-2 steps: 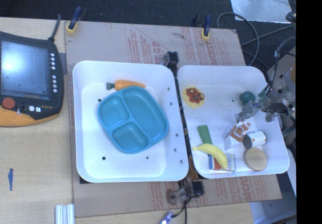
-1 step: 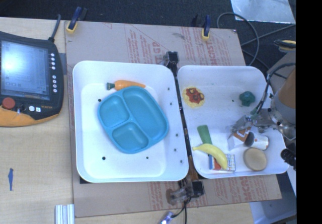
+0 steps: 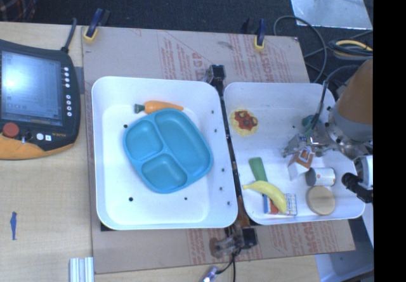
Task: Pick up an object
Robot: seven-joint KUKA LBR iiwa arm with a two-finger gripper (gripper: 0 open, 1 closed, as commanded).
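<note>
The right bin (image 3: 279,100) holds a small round pizza toy (image 3: 244,121), a green block (image 3: 257,168), a yellow banana (image 3: 269,193), a striped little box (image 3: 290,203), a white can (image 3: 321,177) and a tan disc (image 3: 320,200). My gripper (image 3: 303,146) reaches in from the right and hangs low over this bin's right half. Directly under it lies a small orange-brown carton (image 3: 304,160); whether they touch is unclear. The arm's grey and orange wrist (image 3: 355,106) hides the bin's right rim.
The left bin (image 3: 108,205) contains a blue divided plate (image 3: 167,149) and an orange carrot (image 3: 162,107) by the plate's far edge. A teach pendant (image 3: 35,100) rests on the bench at the left. Cables run past the right bin's far corner.
</note>
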